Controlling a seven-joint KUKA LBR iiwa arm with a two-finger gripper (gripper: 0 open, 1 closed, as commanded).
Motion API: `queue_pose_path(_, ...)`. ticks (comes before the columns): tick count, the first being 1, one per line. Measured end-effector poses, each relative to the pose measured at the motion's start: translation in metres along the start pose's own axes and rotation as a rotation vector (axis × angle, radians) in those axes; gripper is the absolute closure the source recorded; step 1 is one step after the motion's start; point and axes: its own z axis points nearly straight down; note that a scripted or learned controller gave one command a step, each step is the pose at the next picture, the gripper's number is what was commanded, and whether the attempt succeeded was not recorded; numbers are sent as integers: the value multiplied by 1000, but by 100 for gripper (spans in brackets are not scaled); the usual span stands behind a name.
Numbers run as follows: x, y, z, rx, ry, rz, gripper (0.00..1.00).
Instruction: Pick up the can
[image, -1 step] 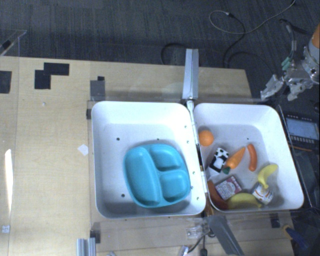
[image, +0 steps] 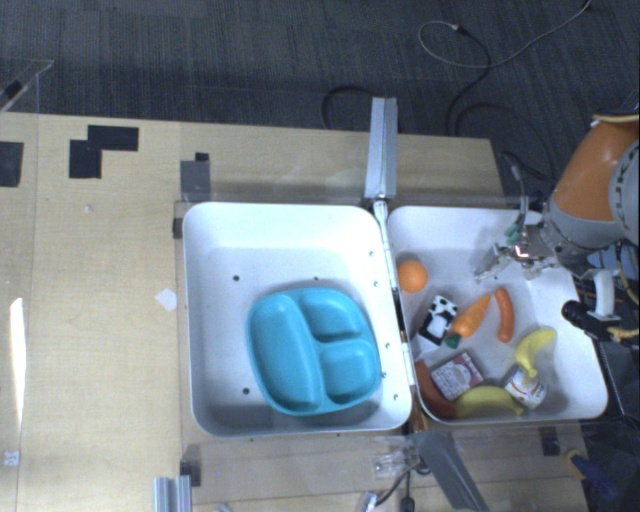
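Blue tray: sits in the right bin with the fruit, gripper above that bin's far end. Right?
Not quite. The blue tray lies in the left bin, apart from the fruit. The gripper is over the right bin's far end, as the camera view shows.

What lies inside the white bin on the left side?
Inside the left bin lies one blue divided tray, tilted, with three compartments. Whatever is under the tray is covered.

Your arm (image: 600, 190) enters from the right edge, its orange band uppermost and the grey wrist section below it. The wrist angles down and leftward, ending at the gripper (image: 512, 252), which sits low on the upper right of the view. The gripper appears small and cluttered; its state cannot be judged from here.
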Motion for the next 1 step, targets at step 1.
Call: queue_pose_path(1,30,1,-106,-1,0,-3,0)
